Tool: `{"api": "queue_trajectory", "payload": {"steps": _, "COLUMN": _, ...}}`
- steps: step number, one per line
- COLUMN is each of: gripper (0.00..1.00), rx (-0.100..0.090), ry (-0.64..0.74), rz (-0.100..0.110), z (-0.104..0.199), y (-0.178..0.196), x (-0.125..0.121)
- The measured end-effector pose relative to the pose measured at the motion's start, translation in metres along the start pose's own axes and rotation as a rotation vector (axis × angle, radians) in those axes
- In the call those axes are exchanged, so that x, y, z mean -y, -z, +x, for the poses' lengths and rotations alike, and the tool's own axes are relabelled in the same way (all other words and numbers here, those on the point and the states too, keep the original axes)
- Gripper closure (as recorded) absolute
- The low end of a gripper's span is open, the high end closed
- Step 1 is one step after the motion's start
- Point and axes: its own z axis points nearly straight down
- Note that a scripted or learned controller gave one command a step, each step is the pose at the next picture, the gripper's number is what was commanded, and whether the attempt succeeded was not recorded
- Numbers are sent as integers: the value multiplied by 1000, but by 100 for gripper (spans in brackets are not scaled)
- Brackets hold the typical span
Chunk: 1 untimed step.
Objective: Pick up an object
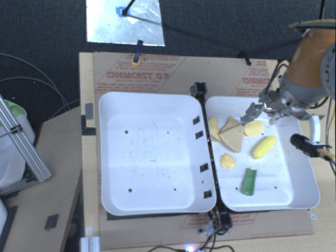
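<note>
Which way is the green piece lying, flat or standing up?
Flat. The green piece lies lengthwise on the floor of the right bin, near its front edge, apart from the yellow items.

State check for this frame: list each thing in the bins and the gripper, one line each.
gripper: low over the right bin, nothing visibly between its fingers
tan wedge: lying flat, beside the yellow piece
corn cob: lying on its side
green piece: lying flat, apart from the rest
right bin: holds all the items
</note>
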Motion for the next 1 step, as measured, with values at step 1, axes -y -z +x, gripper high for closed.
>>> {"api": "queue_trajectory", "payload": {"steps": 1, "gripper": 0, "rx": -3, "ry": 5, "rz": 7, "z": 41, "y": -74, "x": 24}}
